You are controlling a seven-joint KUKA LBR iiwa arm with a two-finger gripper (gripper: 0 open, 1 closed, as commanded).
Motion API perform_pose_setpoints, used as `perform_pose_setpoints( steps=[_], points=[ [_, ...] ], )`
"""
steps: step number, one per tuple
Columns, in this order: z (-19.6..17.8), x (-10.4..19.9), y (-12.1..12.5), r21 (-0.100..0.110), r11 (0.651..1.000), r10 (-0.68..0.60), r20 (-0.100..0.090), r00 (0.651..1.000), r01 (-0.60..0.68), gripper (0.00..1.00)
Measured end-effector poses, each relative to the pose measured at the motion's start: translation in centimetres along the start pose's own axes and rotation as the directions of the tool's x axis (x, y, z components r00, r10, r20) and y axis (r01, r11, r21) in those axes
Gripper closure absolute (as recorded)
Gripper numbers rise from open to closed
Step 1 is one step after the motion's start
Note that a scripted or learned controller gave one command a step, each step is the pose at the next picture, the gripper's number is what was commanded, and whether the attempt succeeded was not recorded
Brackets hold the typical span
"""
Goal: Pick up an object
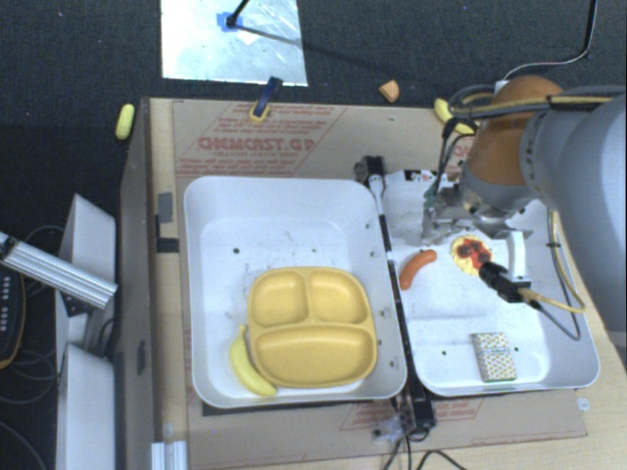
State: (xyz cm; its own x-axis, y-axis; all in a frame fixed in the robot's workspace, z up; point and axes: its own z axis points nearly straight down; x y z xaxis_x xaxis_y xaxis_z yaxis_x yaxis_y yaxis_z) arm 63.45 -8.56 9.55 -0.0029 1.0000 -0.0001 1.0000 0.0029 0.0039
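Observation:
In the right bin point(549, 360), an orange sausage point(417, 265) lies close to the left wall. A small round yellow and red piece point(470, 254) sits just to its right. A pale checkered block point(495, 356) rests near the front of that bin. My gripper point(434, 225) hangs over the back of the right bin, just above and behind the sausage and left of the round piece. I see nothing held in it. The left bin point(211, 253) holds a yellow divided plate point(312, 323) with a banana point(246, 364) against its front left edge.
The grey arm point(568, 150) covers the back right corner of the right bin. A divider with black clamps point(373, 172) runs between the bins. On the dark floor beyond the bench lie small yellow point(124, 120) and orange point(390, 90) pieces.

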Motion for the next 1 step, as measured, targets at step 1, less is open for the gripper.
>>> perform_pose_setpoints(
  steps=[1],
  points=[
    [-6.72,-11.38,-0.96,-0.001,1.000,0.002,0.004,1.000,-0.002,1.00]
  ],
)
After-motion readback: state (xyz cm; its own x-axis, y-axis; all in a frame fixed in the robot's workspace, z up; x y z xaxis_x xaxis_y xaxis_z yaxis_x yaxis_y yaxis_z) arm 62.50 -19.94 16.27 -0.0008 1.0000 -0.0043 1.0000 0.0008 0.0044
